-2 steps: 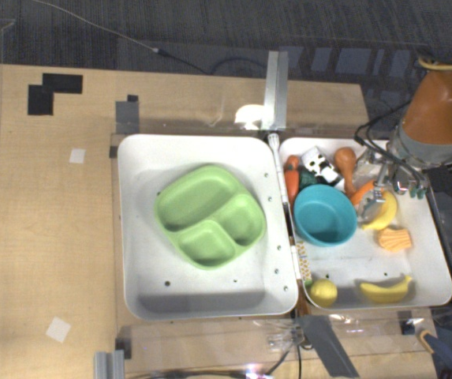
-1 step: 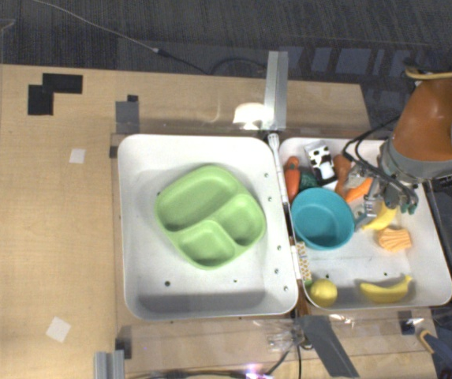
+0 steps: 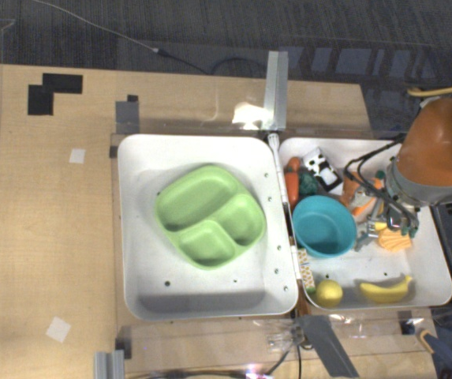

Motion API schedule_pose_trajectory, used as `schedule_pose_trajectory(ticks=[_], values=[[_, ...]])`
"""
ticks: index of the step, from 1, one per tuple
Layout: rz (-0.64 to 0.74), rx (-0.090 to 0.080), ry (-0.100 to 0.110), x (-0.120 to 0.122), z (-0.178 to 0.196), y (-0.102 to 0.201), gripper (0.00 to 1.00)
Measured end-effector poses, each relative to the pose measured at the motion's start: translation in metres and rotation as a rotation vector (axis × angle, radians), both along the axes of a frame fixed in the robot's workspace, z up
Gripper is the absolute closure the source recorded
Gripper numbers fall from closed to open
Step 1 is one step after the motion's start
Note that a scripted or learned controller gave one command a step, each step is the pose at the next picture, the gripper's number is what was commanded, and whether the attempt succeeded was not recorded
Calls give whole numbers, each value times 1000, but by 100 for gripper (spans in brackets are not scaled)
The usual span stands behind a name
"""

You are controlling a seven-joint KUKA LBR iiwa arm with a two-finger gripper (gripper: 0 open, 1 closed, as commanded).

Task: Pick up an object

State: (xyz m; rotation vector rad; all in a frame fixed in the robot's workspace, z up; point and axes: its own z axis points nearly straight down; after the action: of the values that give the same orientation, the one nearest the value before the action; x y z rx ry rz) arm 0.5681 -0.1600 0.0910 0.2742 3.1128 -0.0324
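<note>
Two shallow white bins sat side by side on a wooden bench. Low in the right bin (image 3: pixel 438 290) lay a banana (image 3: pixel 384 290), its long axis running left to right, stem end right. It looked light, soft and easily bruised, best pinched across its middle. The gripper (image 3: pixel 389 226) hung above an orange piece; its opening could not be judged.
</note>
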Motion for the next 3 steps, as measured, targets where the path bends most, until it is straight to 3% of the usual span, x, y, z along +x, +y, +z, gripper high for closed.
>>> schedule_pose_trajectory(ticks=[1, 2, 3], values=[[-26, 8, -1, -21, 0, 8, 0], [-61, -8, -9, 2, 1, 15, 0], [-52, -12, -12, -2, 2, 15, 0]])
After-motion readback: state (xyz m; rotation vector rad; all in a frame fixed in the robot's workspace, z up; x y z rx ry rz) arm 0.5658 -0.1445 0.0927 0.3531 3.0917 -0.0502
